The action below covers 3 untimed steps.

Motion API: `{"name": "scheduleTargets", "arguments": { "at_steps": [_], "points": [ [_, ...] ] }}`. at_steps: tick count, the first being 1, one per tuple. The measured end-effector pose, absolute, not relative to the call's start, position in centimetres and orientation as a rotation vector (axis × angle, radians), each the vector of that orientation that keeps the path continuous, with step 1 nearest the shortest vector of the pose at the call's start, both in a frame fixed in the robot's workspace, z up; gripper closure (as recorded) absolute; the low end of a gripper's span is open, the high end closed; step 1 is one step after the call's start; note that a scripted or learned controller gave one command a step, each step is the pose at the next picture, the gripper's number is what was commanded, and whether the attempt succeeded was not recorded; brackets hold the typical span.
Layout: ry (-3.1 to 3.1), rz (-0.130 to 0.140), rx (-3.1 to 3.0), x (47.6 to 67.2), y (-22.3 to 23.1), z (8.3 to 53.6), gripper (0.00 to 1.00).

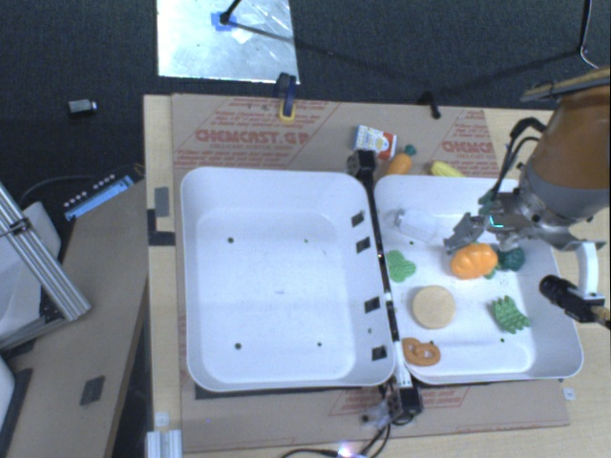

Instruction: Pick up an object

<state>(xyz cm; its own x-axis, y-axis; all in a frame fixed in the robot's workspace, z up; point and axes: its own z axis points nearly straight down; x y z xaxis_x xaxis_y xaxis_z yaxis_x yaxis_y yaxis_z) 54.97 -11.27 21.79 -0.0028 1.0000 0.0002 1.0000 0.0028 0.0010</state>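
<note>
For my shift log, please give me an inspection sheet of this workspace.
Surface: cardboard sheet bearing a left bin and right bin.
Job's things: in the right bin, an orange object, tan disc, pretzel, green pieces.
Clutter: small items behind the bins.
Grippers: end effector above the orange object, fingers unclear.
Cables: dark cable across the floor.
Surroundings: foil sheet, dark carpet.

Two bins sit side by side on the tabletop [162,370]. The left bin [277,284] lies beside the right bin [554,356], which holds a pumpkin [474,261] under the gripper [474,235], a disc [433,306] before it, a pretzel [421,352] nearest the front, and leafy pieces left [400,267] and right [510,314].
</note>
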Motion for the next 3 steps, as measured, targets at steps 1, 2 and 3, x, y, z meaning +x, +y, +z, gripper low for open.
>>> {"name": "scheduleTargets", "arguments": {
  "at_steps": [1,2,3],
  "points": [
    [2.225,-0.002,2.222,54.8,-11.8,7.9,0.0],
    [2.219,0.003,2.218,57.3,-15.6,8.5,0.0],
    [2.226,0.008,2.207,64.2,-11.3,8.6,0.0]
  ]
}}
